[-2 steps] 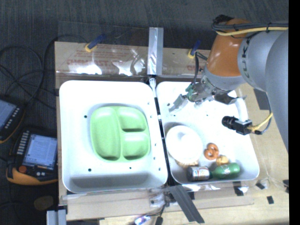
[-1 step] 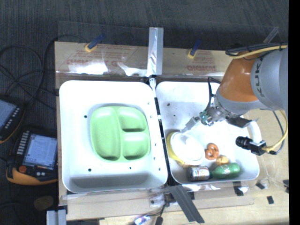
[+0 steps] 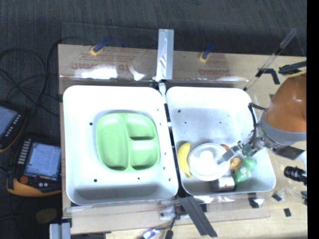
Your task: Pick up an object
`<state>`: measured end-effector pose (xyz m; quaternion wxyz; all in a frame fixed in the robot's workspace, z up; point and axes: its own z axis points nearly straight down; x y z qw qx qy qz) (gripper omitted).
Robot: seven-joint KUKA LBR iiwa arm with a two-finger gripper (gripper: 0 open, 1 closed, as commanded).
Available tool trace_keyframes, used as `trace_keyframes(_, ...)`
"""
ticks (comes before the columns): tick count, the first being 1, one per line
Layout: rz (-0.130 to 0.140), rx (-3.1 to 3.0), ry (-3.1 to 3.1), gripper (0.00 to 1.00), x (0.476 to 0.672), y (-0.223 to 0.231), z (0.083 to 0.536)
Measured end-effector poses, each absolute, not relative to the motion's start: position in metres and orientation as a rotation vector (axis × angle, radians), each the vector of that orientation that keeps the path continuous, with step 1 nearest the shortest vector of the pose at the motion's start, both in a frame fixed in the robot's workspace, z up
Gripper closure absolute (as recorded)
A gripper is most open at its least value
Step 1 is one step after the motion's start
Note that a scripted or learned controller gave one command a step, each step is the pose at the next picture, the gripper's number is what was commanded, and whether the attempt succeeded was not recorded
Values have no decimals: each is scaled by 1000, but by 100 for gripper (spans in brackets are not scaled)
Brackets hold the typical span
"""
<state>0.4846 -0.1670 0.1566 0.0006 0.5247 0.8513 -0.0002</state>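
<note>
1. Presently: gripper (image 3: 233, 156) low in right bin (image 3: 209, 111), over clutter beside white bowl (image 3: 205, 161); open or closed, cannot tell.
2. Step: reaching; nothing visibly held.
3. Next: likely close on green bottle (image 3: 244, 169), lift.

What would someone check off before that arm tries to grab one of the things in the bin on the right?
1. End effector over the right bin, beside the objects: ok.
2. Target between its fingers: cannot tell; they are too small and blurred to read.
3. Objects apart enough for a clean grab: not ok. The white bowl, banana, green item and small can crowd the near corner.
4. Banana free to reach: not ok; it lies wedged between the bowl and the bin's wall.
5. Green divided plate out of the way in the left bin: ok.
</note>
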Motion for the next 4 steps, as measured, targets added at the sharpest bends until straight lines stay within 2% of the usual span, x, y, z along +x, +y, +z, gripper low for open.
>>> trace_keyframes(1,15,1930,2457,0,490,-115,96)
trace_keyframes(2,25,1927,2452,100,493,-116,111)
trace_keyframes(3,24,1887,2492,100,530,-147,98)
trace_keyframes(4,-5,2152,2285,100,564,-117,170)
